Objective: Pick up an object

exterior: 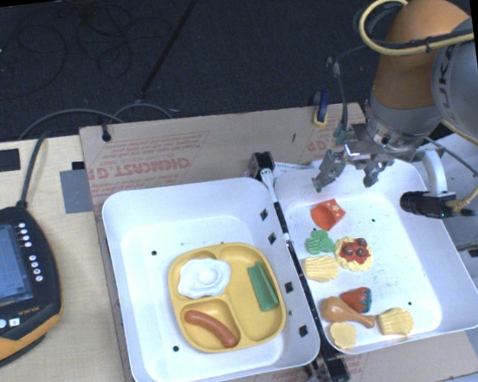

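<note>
Toy food items lie loose in the right bin (448, 289): a red piece (328, 213) nearest the tool, then a green piece (319, 241), a spaghetti portion (354, 252), a yellow ridged piece (321, 268), a red-and-green piece (356, 299), a drumstick (342, 310) and 2 further yellow pieces near the front wall. The tool (347, 173) hangs over the bin's rear edge, fingers spread apart, grasping nothing. The left bin (132, 243) holds a yellow tray (277, 312) with a fried egg (203, 277), sausage (212, 327) and green stick (263, 286). A pendant (6, 277) rests on the tabletop at left.
</note>
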Controlling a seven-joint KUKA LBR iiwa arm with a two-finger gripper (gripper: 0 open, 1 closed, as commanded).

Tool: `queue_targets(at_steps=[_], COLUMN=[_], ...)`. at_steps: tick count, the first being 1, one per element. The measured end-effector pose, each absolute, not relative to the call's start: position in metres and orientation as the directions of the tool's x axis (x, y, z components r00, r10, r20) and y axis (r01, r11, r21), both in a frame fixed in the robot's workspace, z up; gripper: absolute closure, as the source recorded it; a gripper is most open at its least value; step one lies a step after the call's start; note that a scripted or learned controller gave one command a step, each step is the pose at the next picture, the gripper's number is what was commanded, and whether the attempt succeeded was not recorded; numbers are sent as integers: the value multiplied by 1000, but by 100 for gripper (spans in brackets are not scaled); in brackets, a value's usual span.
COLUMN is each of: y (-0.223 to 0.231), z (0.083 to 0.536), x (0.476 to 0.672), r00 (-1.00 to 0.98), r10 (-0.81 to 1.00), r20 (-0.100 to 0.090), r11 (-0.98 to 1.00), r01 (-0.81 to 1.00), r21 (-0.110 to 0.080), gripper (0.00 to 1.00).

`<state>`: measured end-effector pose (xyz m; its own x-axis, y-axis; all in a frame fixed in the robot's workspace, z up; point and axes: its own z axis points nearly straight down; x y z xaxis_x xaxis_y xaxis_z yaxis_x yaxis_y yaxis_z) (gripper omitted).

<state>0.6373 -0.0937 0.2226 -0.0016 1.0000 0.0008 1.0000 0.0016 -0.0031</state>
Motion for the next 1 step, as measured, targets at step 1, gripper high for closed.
queue_targets(at_steps=[1], y=[-20], z=[338], x=[561], r00=[-8], r10=[1000], r20=[4], r11=[8], r01=[1000], r21=[5], gripper=[0])
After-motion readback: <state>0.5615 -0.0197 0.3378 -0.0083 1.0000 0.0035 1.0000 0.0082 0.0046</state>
